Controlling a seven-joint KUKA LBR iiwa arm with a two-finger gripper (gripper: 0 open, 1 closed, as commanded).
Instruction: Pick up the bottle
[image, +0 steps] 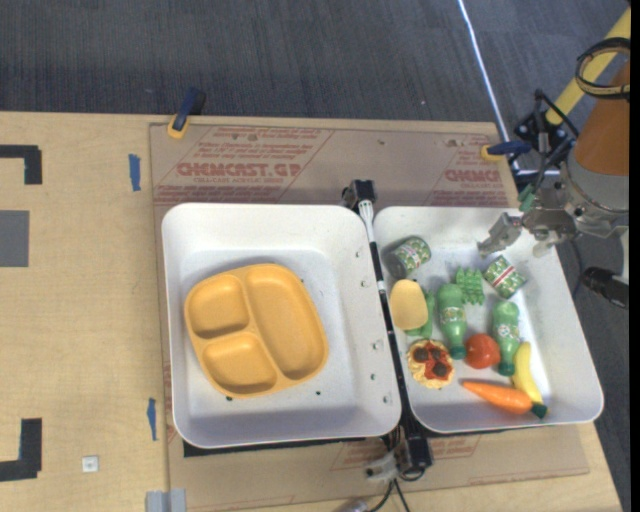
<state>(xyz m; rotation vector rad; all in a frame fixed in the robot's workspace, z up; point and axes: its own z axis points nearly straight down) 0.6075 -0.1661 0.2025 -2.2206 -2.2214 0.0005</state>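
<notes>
1. Bottle (453, 320) first: it is green with a small label, and it lies in the right bin (575, 350), to the left of the little can (503, 277) and a bit nearer the front of the bench.
2. The gripper (522, 238) hangs just behind the little can, near the back of the bin. Its fingers (497, 235) look spread apart, with nothing between them.
3. So I think the step now is the reach: the gripper is not over the bottle yet.
4. A spiky green toy (468, 283) sits just left of the little can, between it and the bottle.
5. A red tomato (482, 350) lies in front of the little can and close beside the bottle. A second green toy (505, 320) sits just in front of the can.
6. Farther from the can, to the left past the bottle, is a pale yellow toy (408, 303).
7. To do it well, I would move left and forward from the little can, then stop right over the middle of the bottle.
8. Turn the fingers so they close across the thin sides, not the long way.
9. Come down slowly. The toys are packed tight, so a finger could bump the tomato.
</notes>
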